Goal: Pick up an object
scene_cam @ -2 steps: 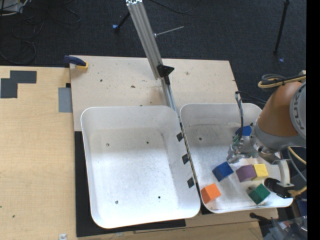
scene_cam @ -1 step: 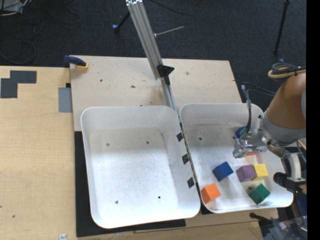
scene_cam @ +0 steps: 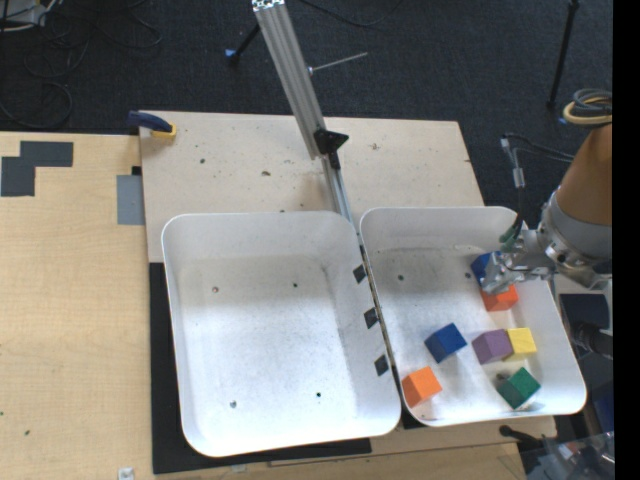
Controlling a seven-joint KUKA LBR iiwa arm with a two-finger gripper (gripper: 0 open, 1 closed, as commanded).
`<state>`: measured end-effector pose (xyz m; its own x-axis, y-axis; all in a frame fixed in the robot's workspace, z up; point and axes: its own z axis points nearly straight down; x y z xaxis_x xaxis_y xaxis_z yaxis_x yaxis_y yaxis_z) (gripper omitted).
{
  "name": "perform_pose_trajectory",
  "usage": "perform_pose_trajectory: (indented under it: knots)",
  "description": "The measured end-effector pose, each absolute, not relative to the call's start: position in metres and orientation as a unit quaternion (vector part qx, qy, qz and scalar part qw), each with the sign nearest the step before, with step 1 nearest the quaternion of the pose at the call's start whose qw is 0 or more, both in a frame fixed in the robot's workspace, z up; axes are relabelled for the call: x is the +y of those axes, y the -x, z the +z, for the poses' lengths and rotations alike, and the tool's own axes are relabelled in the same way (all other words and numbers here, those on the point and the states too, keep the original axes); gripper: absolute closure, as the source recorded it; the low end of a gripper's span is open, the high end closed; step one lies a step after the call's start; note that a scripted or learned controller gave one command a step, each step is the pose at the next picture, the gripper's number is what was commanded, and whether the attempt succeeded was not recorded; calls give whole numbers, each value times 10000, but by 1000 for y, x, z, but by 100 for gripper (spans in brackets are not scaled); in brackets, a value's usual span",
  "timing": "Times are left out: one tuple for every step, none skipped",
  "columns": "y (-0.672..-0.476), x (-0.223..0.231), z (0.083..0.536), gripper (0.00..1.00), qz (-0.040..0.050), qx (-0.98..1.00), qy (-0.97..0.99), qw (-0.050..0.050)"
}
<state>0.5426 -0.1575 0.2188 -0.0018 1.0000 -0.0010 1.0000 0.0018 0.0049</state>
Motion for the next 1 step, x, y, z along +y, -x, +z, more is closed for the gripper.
perform_pose_trajectory:
  knots:
    - [-544,-158,269,100,9,7076,-7066,16]
